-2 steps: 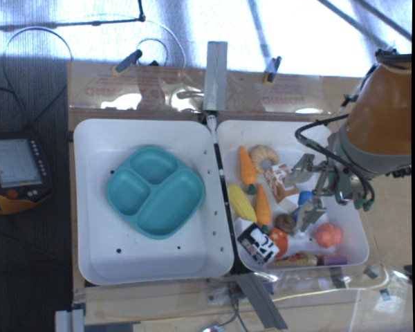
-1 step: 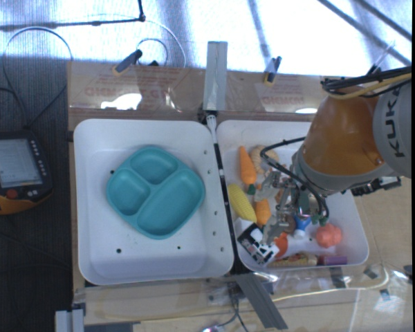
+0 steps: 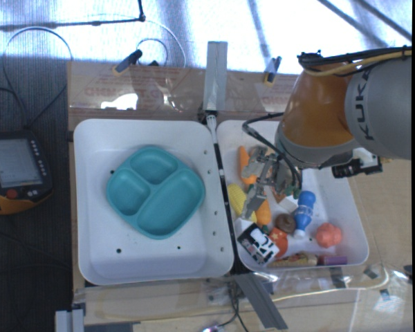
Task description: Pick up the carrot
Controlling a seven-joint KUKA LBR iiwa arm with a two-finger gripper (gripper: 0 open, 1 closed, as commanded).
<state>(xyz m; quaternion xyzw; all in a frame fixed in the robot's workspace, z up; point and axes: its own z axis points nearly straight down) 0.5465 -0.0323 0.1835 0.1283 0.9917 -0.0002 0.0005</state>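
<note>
A teal three-compartment plastic plate [image 3: 155,191] sits alone in the left shallow white bin [image 3: 90,206], seemingly kept bare as a drop-off spot. The right shallow white bin [image 3: 356,237] crowds the toys together, which makes picking harder. The orange tapered carrot [image 3: 244,158] lies near that bin's upper left corner, just beside the dividing wall. The two-finger gripper [image 3: 264,180] hangs just right of and below it; whether it is spread or closed cannot be told, and nothing visibly sits in it.
</note>
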